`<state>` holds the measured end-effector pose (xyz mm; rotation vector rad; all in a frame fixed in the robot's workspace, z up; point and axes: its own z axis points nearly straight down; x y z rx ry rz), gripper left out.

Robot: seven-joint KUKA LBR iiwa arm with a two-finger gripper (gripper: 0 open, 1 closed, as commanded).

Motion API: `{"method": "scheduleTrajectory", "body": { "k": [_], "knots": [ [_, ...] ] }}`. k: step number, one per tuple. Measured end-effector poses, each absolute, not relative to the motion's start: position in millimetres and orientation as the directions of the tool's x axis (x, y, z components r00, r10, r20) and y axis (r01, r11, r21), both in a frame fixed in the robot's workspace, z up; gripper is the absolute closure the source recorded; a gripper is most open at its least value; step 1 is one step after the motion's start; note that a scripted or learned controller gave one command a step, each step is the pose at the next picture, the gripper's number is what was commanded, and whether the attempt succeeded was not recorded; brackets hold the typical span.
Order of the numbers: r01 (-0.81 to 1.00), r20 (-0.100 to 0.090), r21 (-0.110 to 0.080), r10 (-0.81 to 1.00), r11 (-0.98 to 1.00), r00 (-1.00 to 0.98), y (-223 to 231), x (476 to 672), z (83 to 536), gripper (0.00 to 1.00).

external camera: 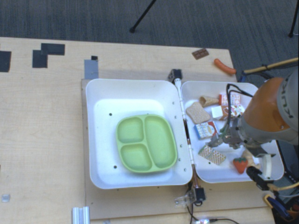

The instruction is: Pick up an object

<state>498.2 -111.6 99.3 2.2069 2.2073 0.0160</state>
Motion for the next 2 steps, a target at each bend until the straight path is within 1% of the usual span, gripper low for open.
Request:
{"method": "scheduleTrajectory", "body": {
  "k": [1,2],
  "knots": [
    [1.000,-0.007,0.025,1.000,0.002,-0.002,-111.1,499.6,109.7,1.00],
    [1.000,-0.007,0.025,1.000,0.003,-0.002,-111.0,499.5,109.7,0.00]
  ]
}}
